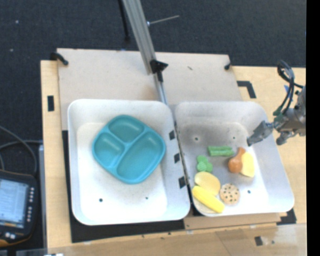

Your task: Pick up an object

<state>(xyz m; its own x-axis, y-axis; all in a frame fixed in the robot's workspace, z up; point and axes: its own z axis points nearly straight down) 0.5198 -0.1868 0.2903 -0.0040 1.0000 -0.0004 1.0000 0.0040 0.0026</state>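
The right bin (218, 111) holds several toy foods in its front half: a green bar (220, 151), a small green piece (204, 164), an orange-brown drumstick (235, 163), a yellow wedge (248, 165), a pale yellow slice (207, 181), a yellow banana-like piece (207, 200) and a chocolate-chip cookie (230, 194). My gripper (269, 136) hangs over the bin's right rim, up and to the right of the drumstick and wedge. Its two dark fingers (256, 134) are spread open with nothing between them.
A teal divided plate (129, 148) lies in the left bin (85, 199). A slanted metal post (141, 31) rises from the bench behind the bins. A pendant with a screen (8, 199) sits at the far left, off the bench.
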